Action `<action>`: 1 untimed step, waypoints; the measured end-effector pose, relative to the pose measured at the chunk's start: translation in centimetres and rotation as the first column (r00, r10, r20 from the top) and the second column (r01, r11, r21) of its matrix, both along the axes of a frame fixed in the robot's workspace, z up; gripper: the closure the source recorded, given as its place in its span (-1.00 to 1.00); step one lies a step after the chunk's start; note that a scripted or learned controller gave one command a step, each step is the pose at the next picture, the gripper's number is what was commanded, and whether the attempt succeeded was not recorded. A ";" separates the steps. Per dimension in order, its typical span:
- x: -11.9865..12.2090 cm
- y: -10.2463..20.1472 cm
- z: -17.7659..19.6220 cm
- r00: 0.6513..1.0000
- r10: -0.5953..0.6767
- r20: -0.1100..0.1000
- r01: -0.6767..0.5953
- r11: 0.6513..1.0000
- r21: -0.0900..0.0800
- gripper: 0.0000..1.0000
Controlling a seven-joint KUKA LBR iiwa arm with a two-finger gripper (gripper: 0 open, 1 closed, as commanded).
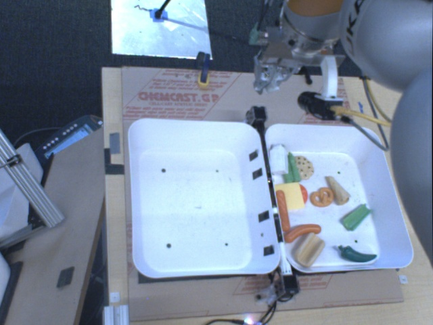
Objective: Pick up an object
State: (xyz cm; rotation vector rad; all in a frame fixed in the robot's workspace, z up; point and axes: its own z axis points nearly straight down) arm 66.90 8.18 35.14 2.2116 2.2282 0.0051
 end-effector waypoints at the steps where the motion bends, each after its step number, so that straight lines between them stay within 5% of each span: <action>1: -0.3 7.9 -3.9 1.000 0.003 -0.004 -0.003 1.000 0.001 1.00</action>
